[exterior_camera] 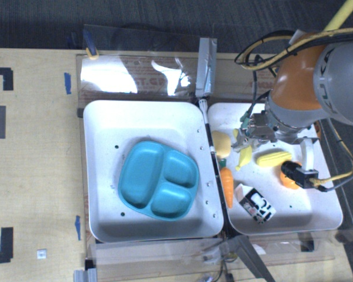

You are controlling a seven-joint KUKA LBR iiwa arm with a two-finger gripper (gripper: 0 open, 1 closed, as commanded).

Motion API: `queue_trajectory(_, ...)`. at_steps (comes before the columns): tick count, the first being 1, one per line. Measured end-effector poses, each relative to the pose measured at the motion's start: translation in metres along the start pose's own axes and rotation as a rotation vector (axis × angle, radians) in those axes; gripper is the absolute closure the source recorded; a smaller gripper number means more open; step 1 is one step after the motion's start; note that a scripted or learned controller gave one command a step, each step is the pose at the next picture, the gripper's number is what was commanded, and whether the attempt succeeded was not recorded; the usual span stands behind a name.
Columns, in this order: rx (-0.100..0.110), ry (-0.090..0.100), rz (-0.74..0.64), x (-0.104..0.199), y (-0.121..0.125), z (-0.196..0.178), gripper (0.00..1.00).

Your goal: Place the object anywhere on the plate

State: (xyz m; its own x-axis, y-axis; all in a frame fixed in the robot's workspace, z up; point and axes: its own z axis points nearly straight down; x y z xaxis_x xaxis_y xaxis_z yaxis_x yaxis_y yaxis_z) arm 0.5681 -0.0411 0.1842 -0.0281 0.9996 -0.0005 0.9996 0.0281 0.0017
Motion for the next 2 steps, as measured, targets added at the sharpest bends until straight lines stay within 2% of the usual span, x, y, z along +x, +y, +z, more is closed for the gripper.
queue_trajectory(1, 0.001, 0.002, -0.001, 0.076, 0.001, 0.000, 1.00)
queue_trajectory(2, -0.038, -0.015, -0.098, 0.084, 0.010, 0.022, 1.00)
